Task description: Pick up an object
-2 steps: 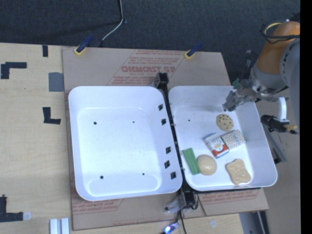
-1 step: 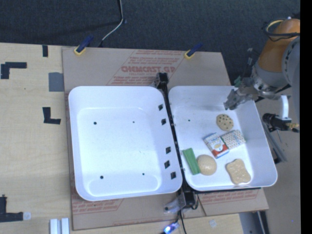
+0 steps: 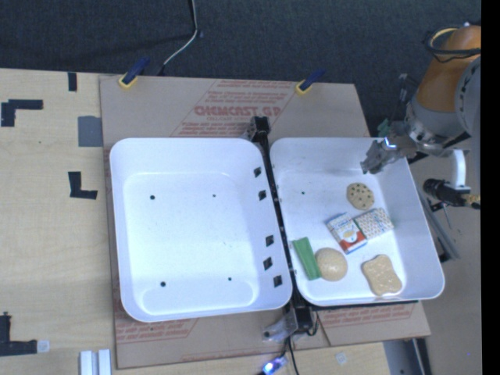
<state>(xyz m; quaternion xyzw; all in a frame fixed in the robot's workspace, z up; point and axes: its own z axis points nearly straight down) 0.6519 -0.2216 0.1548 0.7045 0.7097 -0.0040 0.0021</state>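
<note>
where cookie (image 3: 360, 195) lies, jaws (image 3: 380, 156) hover near.

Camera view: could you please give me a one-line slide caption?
Arm's hand poised over the right bin's far corner, above a round cookie and other small items.

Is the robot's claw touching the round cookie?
Apart. In the camera view, the gripper sits near the right bin's upper right edge, and bare white bin floor shows between it and the round cookie.

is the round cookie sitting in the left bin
No, the round cookie lies in the right bin, near the gripper.
</note>
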